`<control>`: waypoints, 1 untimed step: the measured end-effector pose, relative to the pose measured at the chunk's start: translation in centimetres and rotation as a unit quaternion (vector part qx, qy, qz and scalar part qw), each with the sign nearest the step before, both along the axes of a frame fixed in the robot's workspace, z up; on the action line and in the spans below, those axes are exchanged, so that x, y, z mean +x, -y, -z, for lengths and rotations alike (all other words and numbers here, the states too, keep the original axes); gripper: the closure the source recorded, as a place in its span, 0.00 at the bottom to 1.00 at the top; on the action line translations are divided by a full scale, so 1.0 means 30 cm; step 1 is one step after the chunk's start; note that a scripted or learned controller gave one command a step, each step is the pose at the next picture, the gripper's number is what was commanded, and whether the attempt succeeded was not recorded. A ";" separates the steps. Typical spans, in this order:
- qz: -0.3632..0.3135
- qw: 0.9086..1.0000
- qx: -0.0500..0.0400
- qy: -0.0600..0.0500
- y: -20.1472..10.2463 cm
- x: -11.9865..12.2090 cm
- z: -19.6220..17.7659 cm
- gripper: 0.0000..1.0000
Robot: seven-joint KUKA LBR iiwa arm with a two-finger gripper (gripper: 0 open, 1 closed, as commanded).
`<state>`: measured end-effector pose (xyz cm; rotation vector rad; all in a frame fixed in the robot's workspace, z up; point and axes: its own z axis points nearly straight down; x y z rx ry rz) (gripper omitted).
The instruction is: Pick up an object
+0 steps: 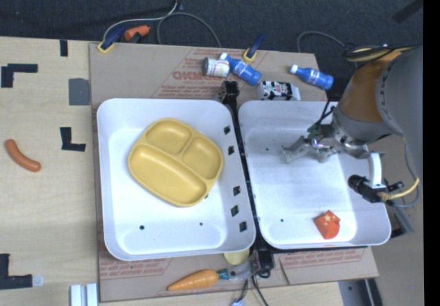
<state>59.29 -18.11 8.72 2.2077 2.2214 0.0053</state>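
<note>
A small red strawberry-like object (328, 223) lies near the front right corner of the right bin (275, 232). My gripper (289, 154) hangs over the back half of that bin, fingers pointing left, well away from the red object. A yellow divided plate (176, 161) rests in the left bin (117, 229). Nothing shows between the fingers.
Outside the bins lie a toy carrot (194, 280) at the front, a sausage (23, 155) far left, and blue bottles (244, 70) (313, 77) plus a small black-and-white box (278, 91) behind. An orange-handled clamp (124, 36) sits at the back left. Cables run along the bench.
</note>
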 end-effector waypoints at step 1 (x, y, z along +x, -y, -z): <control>0.006 1.000 0.000 -0.002 0.109 -0.369 -0.001 0.00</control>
